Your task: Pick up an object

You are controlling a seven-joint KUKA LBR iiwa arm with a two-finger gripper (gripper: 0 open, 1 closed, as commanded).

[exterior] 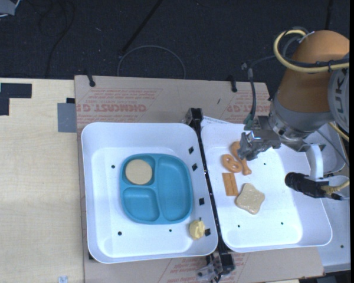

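Gripper: the gripper (246,150) hangs over the upper left part of the right bin (283,232), just above the orange pretzel (234,163).
Fingers: dark and blurred against the bin floor; whether they are spread or pressed together cannot be told, and nothing is seen pinched between them.
Orange pretzel: lies on the bin floor directly below the fingertips, touching or nearly touching them; which one cannot be told.
Orange stick (230,184): one, just below the pretzel, lying lengthwise.
Bread slice (250,198): one, beige, just right of the stick's lower end.
Left bin (100,217): holds one blue divided tray (168,187) with one round tan cookie (138,171) in its upper left compartment.
Yellow lump (196,229): one, on the left bin floor near its lower right corner, beside the tray.
Edges: the pretzel sits near the divider between the bins.
Open room: the right bin's lower and right floor is bare white.
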